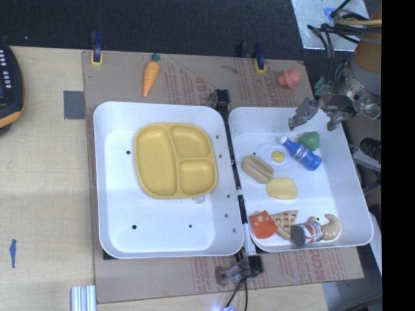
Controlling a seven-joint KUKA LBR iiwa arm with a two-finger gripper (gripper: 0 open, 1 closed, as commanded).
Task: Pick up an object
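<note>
Unreadable can label in right bin; gripper jaws spread apart above, grasping nothing.

Blue bottle w/ white cap lies tilted in right bin, beside green item.

Two shallow bins sit side by side on a desk. The left bin holds a three-compartment tray, placed toward its back half. The right bin holds several toy foods. Near its back lie a bottle and, just behind and right of it, a pepper. Left of the bottle is a fried egg, with a hot dog in front of that and a potato to the hot dog's right. Along the front edge, from left to right, lie a strawberry, a pizza slice, a can and a croissant. Behind the left bin, outside it, lies a carrot. The hand hangs over the right bin's back right corner.
</note>
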